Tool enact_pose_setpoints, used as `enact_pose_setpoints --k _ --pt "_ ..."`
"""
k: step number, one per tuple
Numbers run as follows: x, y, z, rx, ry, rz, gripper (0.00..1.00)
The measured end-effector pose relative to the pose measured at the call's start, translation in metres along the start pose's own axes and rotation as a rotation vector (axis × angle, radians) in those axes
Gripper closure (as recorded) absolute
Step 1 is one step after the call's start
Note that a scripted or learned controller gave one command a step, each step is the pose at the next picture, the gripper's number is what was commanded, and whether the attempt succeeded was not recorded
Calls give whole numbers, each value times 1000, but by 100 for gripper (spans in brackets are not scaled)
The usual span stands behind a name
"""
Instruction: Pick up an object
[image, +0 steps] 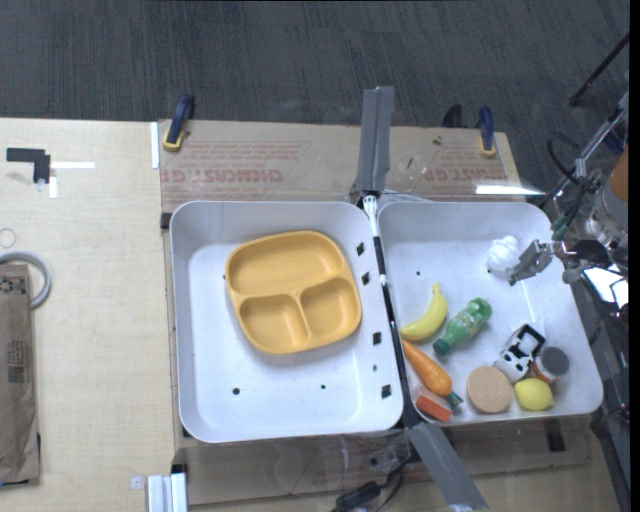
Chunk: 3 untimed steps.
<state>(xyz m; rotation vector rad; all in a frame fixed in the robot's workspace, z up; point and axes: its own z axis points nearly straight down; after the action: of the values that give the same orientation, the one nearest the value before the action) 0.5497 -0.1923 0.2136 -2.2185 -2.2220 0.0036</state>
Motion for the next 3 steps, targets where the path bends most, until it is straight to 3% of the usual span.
enact_pose_setpoints --k 1,2,3 --pt "80 -1 63 0 0 -169 0" --pt "5 -16 89 0 1 -7 0" --pt "61 -9 4 -4 -2 -406 0"
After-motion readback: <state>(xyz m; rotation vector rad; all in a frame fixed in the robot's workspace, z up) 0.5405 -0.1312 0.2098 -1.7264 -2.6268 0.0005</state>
